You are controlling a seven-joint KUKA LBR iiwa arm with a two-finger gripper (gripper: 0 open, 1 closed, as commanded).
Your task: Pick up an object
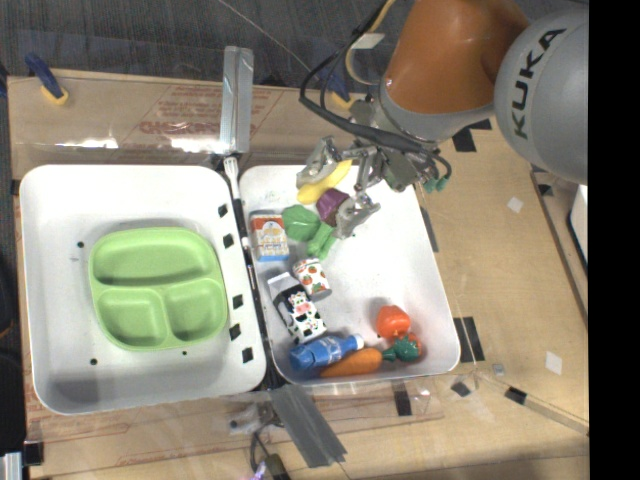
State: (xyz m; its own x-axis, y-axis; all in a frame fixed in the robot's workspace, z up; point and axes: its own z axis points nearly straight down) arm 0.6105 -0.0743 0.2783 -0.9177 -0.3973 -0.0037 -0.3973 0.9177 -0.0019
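Observation:
My gripper (338,184) reaches into the far end of the right bin (425,298) and stands open, its fingers (357,212) spread wide. A yellow toy (327,178) and a purple toy (330,206) lie right under it, between the spread fingers, both resting among the other items. A green toy (301,221) touches the purple one on its left. I cannot tell whether the fingers touch any of them.
Also in the right bin: a small carton (268,236), a red-and-white box (312,277), a cow-patterned box (302,315), a blue bottle (326,350), a carrot (352,363) and an orange pepper (393,321). The left bin (50,208) holds a green divided plate (157,288).

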